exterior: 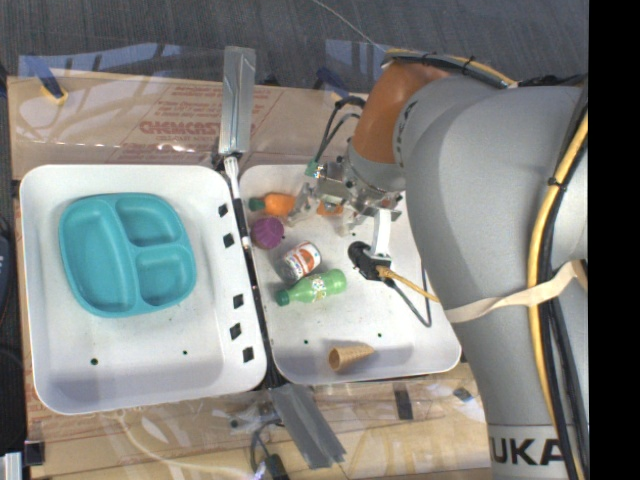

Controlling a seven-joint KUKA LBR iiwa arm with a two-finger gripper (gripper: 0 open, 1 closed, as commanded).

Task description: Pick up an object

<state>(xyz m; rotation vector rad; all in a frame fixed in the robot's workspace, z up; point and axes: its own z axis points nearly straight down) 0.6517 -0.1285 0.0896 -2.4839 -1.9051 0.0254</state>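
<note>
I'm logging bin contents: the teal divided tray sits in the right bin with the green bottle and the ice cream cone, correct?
Not quite. In the camera view the teal divided tray sits in the left bin. The green bottle and the ice cream cone are in the right bin, as you said.

One fixed overhead cam, slanted, both bins (130,383).

Robotics lab: my grey arm (500,198) over two white bins (60,368) on a cardboard-covered bench (150,118), cables taped down.
</note>
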